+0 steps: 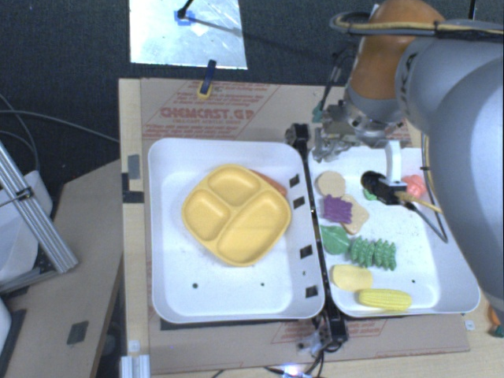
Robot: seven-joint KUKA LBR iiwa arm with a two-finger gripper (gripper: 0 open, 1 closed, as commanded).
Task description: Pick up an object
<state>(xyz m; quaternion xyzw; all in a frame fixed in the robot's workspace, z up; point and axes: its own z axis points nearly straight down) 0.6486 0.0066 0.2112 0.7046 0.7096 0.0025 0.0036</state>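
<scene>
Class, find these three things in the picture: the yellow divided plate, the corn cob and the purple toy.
yellow divided plate point(236, 213), camera view, centre ridge.
corn cob point(384, 298), camera view, mid-length.
purple toy point(337, 209), camera view, its middle.

Grey arm reaches in from right, orange-banded wrist bent down, gripper low.

Arm: large rounded casing, smooth light grey. Orange band: bulbous, glossy, orange-brown, set above the wrist. Cables: black and yellowish, running across the top of the band. Wrist assembly: metallic grey with dark fittings; finer detail too blurred to tell.
</scene>
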